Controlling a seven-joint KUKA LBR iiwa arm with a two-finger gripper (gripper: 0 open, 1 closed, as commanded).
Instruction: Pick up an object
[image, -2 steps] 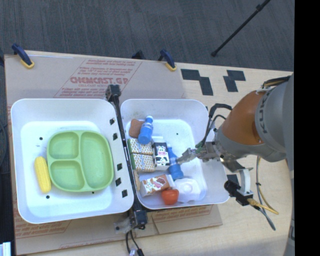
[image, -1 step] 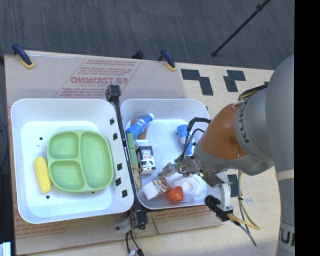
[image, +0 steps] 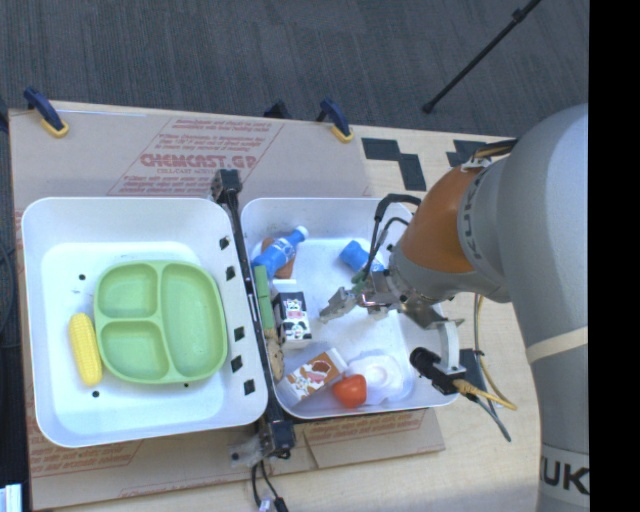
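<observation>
My gripper (image: 340, 302) hangs over the middle of the right bin (image: 330, 212), above bare white floor, with the grey and orange arm reaching in from the right. Left of it lies a small black-and-white carton (image: 292, 318). A blue bottle (image: 280, 250) and a blue block (image: 353, 253) lie toward the bin's far side. Near the front edge are a brown-and-white carton (image: 312, 375), a red tomato (image: 350, 392) and a white lump (image: 385, 375). A green stick (image: 262, 290) lies along the left wall. I see nothing held in the gripper.
The left bin (image: 40, 240) holds a green divided plate (image: 160, 320) and a yellow corn cob (image: 85, 348) beside it. A black divider with clips (image: 245, 300) runs between the bins. Cardboard (image: 200, 150) lies behind them.
</observation>
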